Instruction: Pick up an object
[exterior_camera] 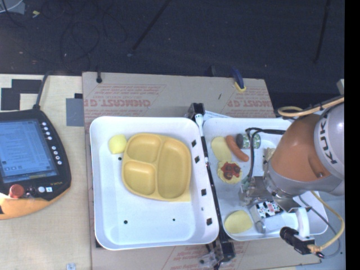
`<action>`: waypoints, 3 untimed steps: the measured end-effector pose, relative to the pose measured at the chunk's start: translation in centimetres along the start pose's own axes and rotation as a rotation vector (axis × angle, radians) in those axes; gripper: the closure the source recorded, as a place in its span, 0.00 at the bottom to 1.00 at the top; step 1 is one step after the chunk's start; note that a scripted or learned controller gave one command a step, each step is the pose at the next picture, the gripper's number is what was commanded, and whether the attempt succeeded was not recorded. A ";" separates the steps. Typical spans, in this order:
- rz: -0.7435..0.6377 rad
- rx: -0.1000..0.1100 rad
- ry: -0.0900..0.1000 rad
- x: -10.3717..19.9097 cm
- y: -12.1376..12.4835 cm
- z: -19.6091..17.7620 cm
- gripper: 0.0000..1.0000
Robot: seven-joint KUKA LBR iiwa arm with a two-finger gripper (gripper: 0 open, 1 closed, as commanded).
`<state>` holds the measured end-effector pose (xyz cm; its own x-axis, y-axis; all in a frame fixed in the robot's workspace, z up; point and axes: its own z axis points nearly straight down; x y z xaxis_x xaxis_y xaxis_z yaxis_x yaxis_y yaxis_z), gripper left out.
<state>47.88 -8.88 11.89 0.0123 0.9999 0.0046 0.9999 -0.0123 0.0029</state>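
Holding a yellow divided plate and yellow ball, left bin; right bin has sausage, yellow pieces. End effector grip: cannot tell, arm-hidden.

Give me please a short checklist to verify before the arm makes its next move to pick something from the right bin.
1. Gripper is above the right bin: ok.
2. Something between the fingers: cannot tell, the wrist hides them.
3. Objects to pick lie in the right bin, orange carrot, yellow round piece, piece with red topping: ok.
4. Targets free of the arm's cover: not ok for the middle of the bin, partly hidden.
5. Yellow divided plate and small yellow ball lie in the left bin, away from the arm: ok.
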 end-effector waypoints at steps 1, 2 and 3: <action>0.005 0.002 0.001 -0.1 0.0 -0.9 1.00; 0.011 0.004 0.002 -0.1 0.0 -1.9 1.00; -0.019 0.002 -0.002 7.4 -0.4 -7.0 1.00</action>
<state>47.60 -1.51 18.97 -0.0069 1.0000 0.0023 1.0000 0.0069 0.0004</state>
